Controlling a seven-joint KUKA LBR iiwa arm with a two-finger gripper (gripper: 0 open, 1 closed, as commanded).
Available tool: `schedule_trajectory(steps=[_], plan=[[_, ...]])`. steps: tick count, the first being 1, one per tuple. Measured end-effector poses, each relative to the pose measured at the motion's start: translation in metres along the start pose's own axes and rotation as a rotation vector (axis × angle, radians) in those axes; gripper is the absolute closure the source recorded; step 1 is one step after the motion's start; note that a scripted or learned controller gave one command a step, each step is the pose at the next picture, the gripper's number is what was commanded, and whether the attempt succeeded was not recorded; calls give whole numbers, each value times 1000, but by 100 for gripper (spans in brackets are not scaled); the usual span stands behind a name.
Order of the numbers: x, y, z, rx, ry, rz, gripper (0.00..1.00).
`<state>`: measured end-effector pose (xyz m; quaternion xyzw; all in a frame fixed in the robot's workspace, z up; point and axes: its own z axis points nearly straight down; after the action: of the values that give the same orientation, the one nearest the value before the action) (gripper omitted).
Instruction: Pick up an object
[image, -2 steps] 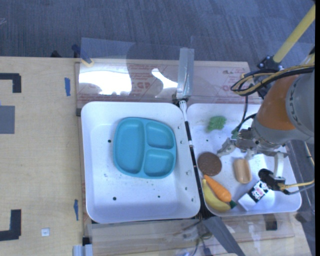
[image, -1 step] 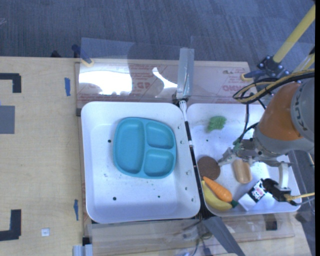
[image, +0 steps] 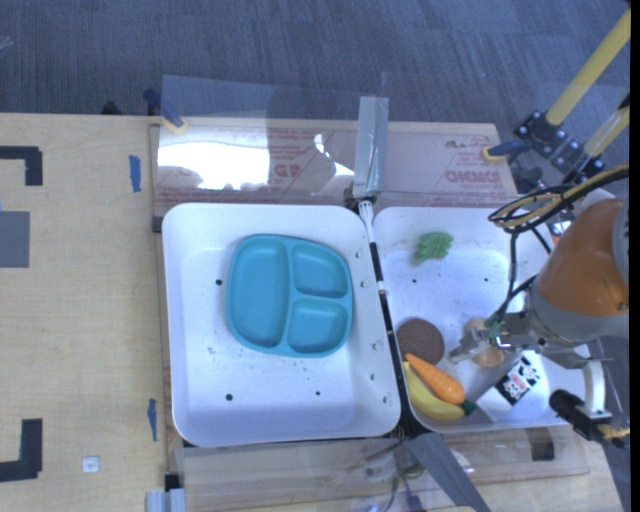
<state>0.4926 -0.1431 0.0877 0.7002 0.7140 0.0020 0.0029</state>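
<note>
Fig. — Pick-up task, early stage; nothing lifted yet, judging by how things lie.

Near edge, R bin (image: 440, 225): banana (image: 432, 398) lies along the near-left wall, w/ a carrot (image: 436, 377) resting across its top, touching it. Just right of these, a small black-and-white item (image: 519, 381) sits on the bin floor near the near-right corner; type too small to tell.

Mid depth, R bin: the hand (image: 487, 343) is down inside the bin, reaching in from the right, w/ the grey arm and orange band (image: 590, 265) above it. Metal tips point left toward a brown round disc (image: 421, 339), which lies just left of them, apart from the tips as far as can be seen. A pale tan item (image: 489, 354) sits right at the tips; whether it is gripped or merely beneath cannot be told. Hand state (released vs clenched): cannot tell at this res.

Mid depth, L bin (image: 190, 300): blue 3-compartment plate (image: 290, 295), centred, nothing in its compartments. Untouched.

Far, R bin: green leafy piece (image: 433, 245) near the far wall, well apart from the hand.

Progress, est.: approach done, hand at object level among the near-right cluster. Left to do: confirm a grip, then lift clear of the bin. Candidate objects closest to the hand are the tan item and the disc; the carrot and banana are near, the green piece farthest. The wooden counter (image: 80, 300) carries both bins.
</note>
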Motion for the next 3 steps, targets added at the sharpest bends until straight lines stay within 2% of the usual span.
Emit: schedule_trajectory(steps=[1,2,3], plan=[[0,0,0,0,0,0,0],[-29,58,1,1,-1,56,0],[-1,-9,0,4,3,105,0]])
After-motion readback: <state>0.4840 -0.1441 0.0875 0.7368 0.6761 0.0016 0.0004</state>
